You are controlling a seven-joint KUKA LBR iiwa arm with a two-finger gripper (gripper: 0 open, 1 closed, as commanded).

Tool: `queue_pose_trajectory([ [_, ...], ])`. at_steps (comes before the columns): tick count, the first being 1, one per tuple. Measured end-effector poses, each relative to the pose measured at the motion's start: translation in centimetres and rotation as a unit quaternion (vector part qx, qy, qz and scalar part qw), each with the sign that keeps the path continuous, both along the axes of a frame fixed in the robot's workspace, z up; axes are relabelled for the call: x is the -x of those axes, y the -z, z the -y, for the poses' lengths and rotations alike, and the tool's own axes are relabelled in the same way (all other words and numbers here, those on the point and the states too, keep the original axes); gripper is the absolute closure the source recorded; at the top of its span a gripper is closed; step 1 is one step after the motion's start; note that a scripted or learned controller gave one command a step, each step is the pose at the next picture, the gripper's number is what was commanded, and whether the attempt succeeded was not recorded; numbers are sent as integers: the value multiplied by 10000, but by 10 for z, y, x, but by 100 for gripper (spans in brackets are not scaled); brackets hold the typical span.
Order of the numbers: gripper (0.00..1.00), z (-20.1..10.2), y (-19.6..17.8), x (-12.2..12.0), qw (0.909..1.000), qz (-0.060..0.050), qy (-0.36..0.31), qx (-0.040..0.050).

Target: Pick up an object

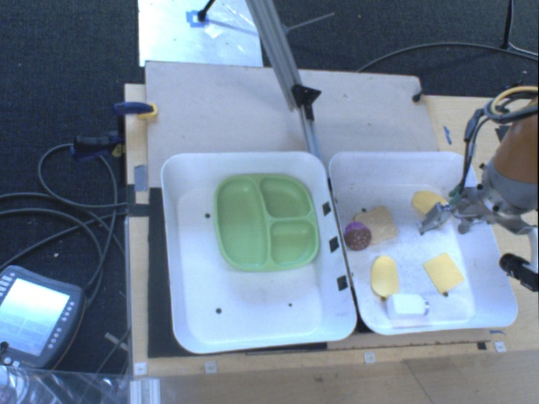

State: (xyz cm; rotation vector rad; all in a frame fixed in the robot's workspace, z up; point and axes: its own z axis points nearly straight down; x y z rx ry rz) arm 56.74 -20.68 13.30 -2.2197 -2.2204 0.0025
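Over the right bin (pixel 484 314) we see the gripper (pixel 437 218) — fingers apart, clasping nothing — just beside a yellow piece (pixel 426 201)

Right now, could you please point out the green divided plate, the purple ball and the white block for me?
green divided plate (pixel 238 221): camera view, floor of its large left compartment.
purple ball (pixel 357 236): camera view, its top.
white block (pixel 407 305): camera view, its upper face.

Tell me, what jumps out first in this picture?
The pale green plastic tray with three compartments lies alone in the left white bin. The right white bin holds small foods, such as a yellow square slice and a round purple piece, with the grey arm's end effector above them.
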Motion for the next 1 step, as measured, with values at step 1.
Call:
queue_pose_trajectory([
  [1,100,0,-14,-2,10000,35,-2,9],
])
